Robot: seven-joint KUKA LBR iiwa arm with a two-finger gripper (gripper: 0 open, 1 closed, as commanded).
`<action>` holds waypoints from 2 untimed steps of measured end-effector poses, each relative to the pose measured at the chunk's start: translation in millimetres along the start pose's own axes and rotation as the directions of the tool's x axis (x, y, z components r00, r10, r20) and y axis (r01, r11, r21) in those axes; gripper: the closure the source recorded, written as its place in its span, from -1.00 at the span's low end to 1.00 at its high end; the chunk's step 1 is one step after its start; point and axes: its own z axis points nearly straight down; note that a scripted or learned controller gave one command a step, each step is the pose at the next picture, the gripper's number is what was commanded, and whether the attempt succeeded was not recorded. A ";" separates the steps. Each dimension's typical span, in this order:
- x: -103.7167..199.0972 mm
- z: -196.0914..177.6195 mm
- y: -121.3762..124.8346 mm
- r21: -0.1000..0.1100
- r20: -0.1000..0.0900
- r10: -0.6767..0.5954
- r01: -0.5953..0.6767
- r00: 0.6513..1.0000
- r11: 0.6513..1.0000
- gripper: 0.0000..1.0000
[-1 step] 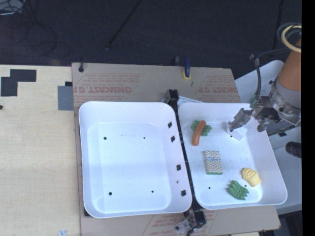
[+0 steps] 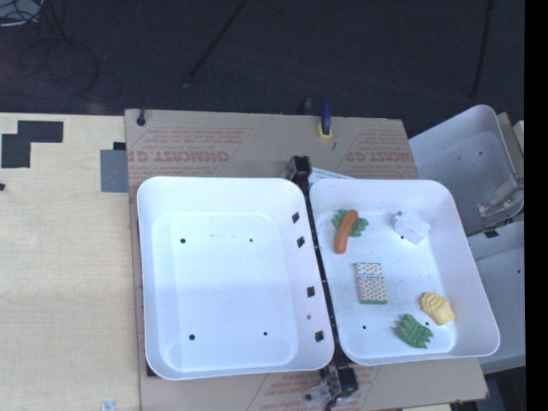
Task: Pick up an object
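5 small things are lying in the right bin [image 2: 467,255], the bin on the side from which the arm is said to reach in. A patterned box [image 2: 370,282] is resting flat near the bin's middle, well apart from the rest, with its long axis running from the far rim toward the near rim. An orange stick [image 2: 344,229] is lying on a green leaf piece by the inner wall, its long axis nearly parallel to the box's. A white lump [image 2: 411,227] is sitting toward the far side. A yellow piece [image 2: 437,307] and a green piece [image 2: 413,330] are lying just beside each other near the front corner. The box is judged the easiest target for a descent from above. The left bin [image 2: 154,272] is standing alongside on the worktop [image 2: 60,272]. Whether the jaws are spread or pressed together cannot be told.
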 end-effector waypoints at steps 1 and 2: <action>1.7 0.8 2.4 0.019 -0.005 -0.004 0.004 1.000 1.000 1.00; 58.5 28.4 8.0 0.021 -0.007 -0.011 0.011 1.000 1.000 1.00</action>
